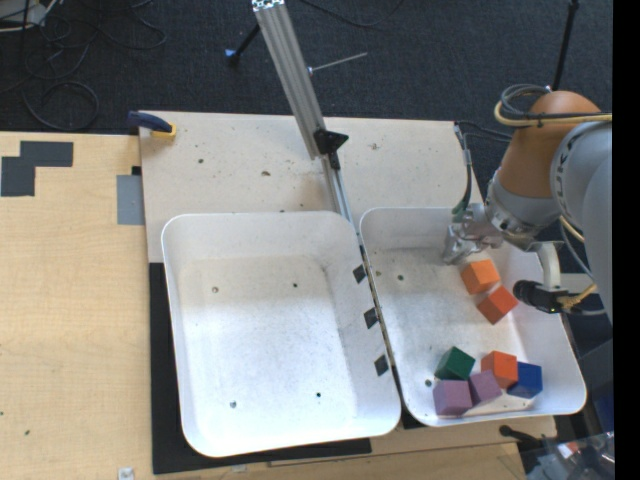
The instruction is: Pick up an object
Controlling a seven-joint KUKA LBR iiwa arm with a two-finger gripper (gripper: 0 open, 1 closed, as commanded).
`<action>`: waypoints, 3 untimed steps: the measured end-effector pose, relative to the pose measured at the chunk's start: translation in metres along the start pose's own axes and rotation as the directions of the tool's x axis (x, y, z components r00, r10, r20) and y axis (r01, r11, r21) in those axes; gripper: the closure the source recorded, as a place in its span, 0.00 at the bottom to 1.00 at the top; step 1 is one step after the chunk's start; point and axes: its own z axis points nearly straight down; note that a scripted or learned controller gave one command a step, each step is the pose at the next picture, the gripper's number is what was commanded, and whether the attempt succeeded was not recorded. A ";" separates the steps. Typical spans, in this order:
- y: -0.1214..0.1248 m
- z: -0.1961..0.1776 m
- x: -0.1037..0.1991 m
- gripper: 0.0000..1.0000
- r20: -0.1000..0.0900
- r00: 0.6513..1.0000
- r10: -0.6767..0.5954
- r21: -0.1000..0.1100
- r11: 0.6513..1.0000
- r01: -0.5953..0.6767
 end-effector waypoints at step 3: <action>-0.005 -0.139 -0.011 1.00 0.001 1.000 0.013 -0.007 1.000 -0.013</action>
